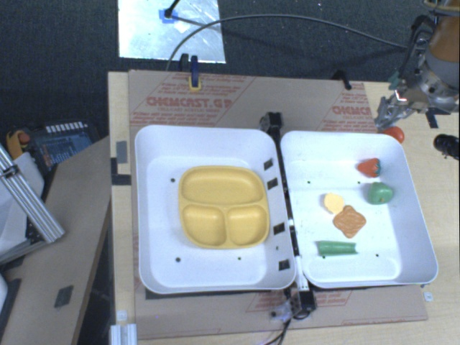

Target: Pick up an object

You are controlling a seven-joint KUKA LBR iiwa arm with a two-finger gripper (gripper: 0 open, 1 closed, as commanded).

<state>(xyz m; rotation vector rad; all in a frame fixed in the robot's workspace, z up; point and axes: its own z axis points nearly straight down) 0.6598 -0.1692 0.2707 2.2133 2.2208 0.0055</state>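
My gripper (390, 117) hovers at the far right corner of the right bin (359, 268). Directly beneath its tip sits a small red-orange object (393, 134), at the bin's far rim; whether it is gripped is unclear. Inside the right bin lie a red toy with a green top (369, 167), a green round toy (379, 192), a pale yellow piece (333, 203), a brown waffle-like cookie (349, 221) and a long green pod (336, 248).
The left bin (154, 192) holds a yellow divided tray (223, 205). A black hinge strip (282, 200) runs between the bins. A cable (302, 21) arcs across the dark floor behind the bench, near a shiny metal sheet (169, 20).
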